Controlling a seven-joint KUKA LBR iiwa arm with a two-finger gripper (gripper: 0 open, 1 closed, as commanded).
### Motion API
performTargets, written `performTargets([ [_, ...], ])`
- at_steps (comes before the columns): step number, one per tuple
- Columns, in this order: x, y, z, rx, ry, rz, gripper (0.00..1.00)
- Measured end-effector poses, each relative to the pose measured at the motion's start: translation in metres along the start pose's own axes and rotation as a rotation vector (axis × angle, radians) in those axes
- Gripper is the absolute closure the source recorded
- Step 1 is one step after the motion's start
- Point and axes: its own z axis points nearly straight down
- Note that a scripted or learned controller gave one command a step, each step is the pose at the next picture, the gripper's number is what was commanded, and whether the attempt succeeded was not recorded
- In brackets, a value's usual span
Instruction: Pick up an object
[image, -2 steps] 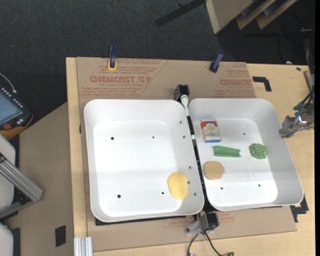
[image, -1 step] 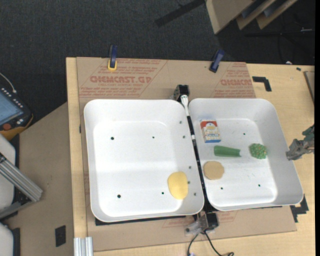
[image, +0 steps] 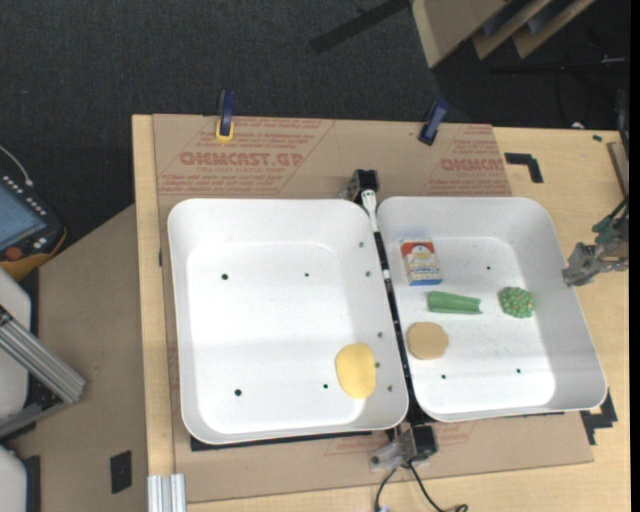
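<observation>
The claw (image: 590, 262), opening state indeterminable, sat at 3 o'clock beyond the right bin (image: 560, 300); a descent there risked striking its rim

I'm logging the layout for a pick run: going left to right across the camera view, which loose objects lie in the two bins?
Yellow lump in the left bin → tan round piece → small carton → green pod → green bumpy ball, the last four in the right bin.
</observation>
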Motion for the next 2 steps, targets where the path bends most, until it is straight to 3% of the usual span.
performTargets([
  [1,0.0,-0.047,0.003,0.008,0.004,0.004,1.0],
  [2,0.001,-0.001,0.003,0.0,0.0,0.0,1.0],
])
